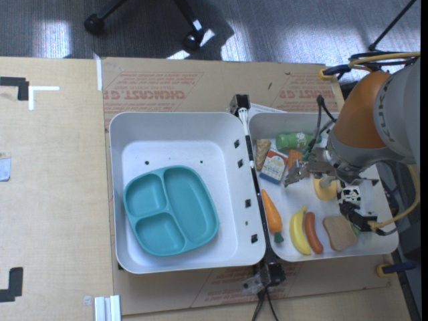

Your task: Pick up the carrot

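The grey arm [394,112], with its orange band [358,112], stands highest over the bench and reaches in from the right above the right bin [384,245]. Its gripper [297,170] is down among the things in the upper half of that bin, just beside a small blue-and-white box [273,168] and an orange item [294,157]. Whether the gripper is open or closed cannot be told, and nothing can be seen held in it.

The carrot [270,209] lies in the right bin against its left wall, lengthwise along that wall, with its green end [277,236] toward the near edge. It is below the gripper in the view and apart from it.

Also in the right bin: a banana [299,231] just beside the carrot, a red sausage [313,233] touching the banana, a slice of bread [340,233], a yellow piece [326,190] under the wrist, and a green bottle [291,140] lying near the far wall.

The left bin [134,129] holds a teal plate [172,209] with three compartments, lying flat toward the bin's near left
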Robot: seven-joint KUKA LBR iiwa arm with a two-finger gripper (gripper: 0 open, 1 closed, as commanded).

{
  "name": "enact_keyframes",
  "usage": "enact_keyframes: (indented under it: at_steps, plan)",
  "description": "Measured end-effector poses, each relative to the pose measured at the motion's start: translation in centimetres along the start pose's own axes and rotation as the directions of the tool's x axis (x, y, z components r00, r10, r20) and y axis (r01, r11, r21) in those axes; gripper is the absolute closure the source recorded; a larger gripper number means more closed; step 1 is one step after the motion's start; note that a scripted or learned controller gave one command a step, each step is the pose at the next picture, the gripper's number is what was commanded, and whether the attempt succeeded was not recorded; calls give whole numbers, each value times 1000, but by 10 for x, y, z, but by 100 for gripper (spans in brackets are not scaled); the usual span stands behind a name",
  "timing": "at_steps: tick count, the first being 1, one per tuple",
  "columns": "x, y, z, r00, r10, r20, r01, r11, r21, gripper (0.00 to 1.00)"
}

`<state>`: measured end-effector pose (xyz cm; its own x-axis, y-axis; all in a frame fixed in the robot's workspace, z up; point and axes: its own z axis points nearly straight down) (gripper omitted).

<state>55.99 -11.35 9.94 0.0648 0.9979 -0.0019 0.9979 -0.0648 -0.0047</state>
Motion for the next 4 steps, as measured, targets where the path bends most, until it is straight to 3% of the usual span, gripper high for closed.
enact_keyframes:
  at_steps: [1, 2, 3, 4]
  plan:
    - [-3, 56, 7, 939, 345, 0, -345, 939, -3, 0]
    - [-36, 1, 6, 898, 440, -6, -440, 898, -2, 0]
    - [-65, -47, 8, 886, 464, -7, -464, 886, 3, 0]
    - [-96, -54, -176, 881, 474, -1, -474, 881, -4, 0]
